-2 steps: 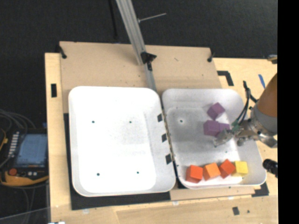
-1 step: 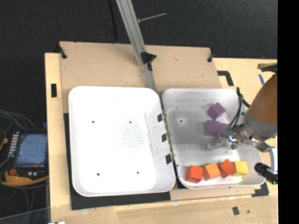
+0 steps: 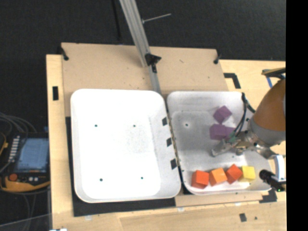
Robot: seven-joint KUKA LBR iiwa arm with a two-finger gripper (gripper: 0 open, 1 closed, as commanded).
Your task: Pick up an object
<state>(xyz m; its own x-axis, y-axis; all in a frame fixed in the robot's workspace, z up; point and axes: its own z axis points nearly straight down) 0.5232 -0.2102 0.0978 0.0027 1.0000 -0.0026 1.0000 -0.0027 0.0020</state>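
Orange blocks (image 3: 210,177) along right bin's (image 3: 192,105) near wall; hand (image 3: 217,151) low beside purple blocks (image 3: 221,123), grip unclear, no readable writing.

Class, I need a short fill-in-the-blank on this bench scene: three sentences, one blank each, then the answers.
1. All the blocks lie in the ____ bin of the view.
2. The two blocks nearest the gripper are ____ in colour.
3. At the right end of the row along the near wall sits the ____ block.

Answers: right; purple; yellow

No legible text, label, brand or number can be made out; the lit screen of the handheld pendant (image 3: 30,156) at far left is too blurred to be read
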